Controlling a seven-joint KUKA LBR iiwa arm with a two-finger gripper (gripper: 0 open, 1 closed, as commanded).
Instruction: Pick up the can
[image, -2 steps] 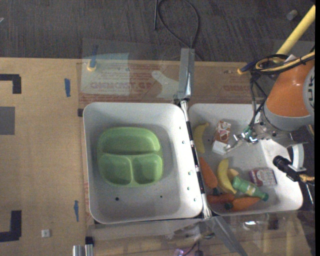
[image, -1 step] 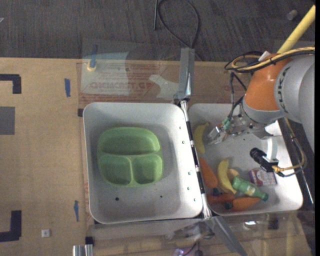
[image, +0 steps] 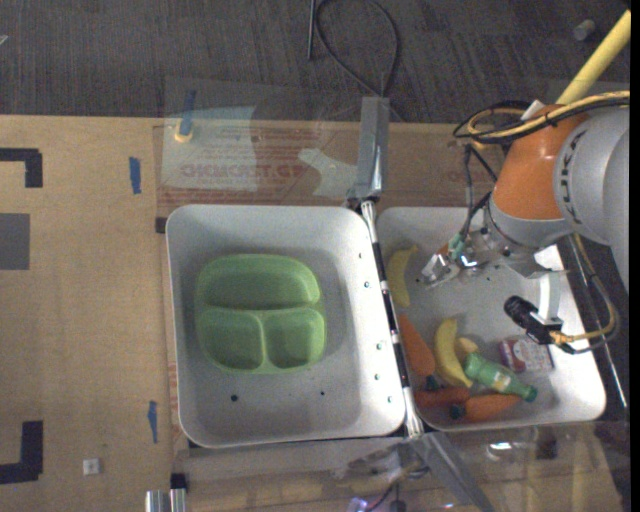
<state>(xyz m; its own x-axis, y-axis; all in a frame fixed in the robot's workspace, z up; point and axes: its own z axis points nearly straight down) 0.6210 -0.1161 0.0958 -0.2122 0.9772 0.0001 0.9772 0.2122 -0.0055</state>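
So the arm comes in from 3 o'clock and is bent over the right bin. Its hand hangs low over the 10 o'clock part of that bin, just beside a pale banana lying along the bin's left wall. Honestly I can't tell whether the hand is apart or together from this angle, it's just a shiny blob, and there's nothing visibly in it.

The can, small and red and white, sits on the bin floor around 4 o'clock in that bin, and about 4 o'clock from the hand, well apart from it. Right next to it at its 8 o'clock lies a green bottle on its side, close enough that they may be touching. A yellow banana is at 9 o'clock of the bottle, and two carrots are nearby: one by the left wall, one along the near wall.

The left bin holds a green divided plate. Both bins sit on the brown bench.
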